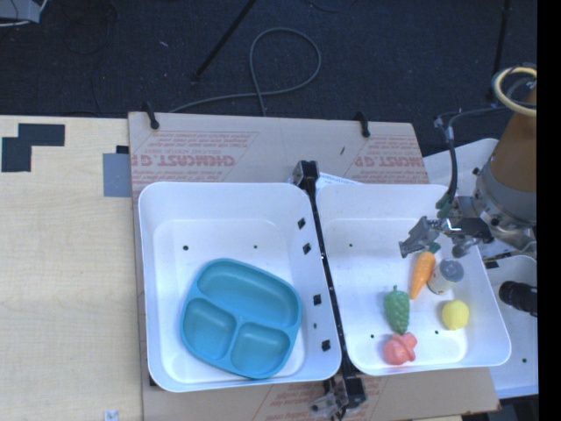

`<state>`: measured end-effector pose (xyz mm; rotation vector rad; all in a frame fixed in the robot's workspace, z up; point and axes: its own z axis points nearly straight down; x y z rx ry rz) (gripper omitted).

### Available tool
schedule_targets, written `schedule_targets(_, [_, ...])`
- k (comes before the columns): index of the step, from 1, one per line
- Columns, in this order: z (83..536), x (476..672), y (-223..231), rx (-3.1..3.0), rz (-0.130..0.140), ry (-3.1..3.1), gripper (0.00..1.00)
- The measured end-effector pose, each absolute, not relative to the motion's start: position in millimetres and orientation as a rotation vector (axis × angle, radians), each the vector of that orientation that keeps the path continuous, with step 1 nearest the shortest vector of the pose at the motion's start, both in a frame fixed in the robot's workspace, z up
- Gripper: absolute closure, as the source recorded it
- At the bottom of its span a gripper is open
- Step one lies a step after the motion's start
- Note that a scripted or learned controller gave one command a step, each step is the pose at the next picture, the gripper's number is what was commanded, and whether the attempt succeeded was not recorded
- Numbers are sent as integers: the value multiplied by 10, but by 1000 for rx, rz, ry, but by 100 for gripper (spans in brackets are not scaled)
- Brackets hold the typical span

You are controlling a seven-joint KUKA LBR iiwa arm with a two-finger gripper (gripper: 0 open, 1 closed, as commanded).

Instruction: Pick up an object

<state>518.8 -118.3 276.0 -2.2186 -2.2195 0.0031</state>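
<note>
Carrot point(422, 273) lies in the right bin point(491, 358), just below my hand point(429, 237), long axis running top to bottom; I cannot tell my grip's state.

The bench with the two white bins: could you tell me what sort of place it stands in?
Probably a robotics lab: a robot arm reaches over bins holding a toy carrot and a blue divided tray, with cables trailing on dark carpet.

Grey arm point(507, 196); orange band above; seemingly dark metal jaws; thin cable.
</note>
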Motion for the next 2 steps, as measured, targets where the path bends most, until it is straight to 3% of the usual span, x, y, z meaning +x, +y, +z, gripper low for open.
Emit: schedule_targets(2, [1541,5101,-1042,-2215,8,-2216,0])
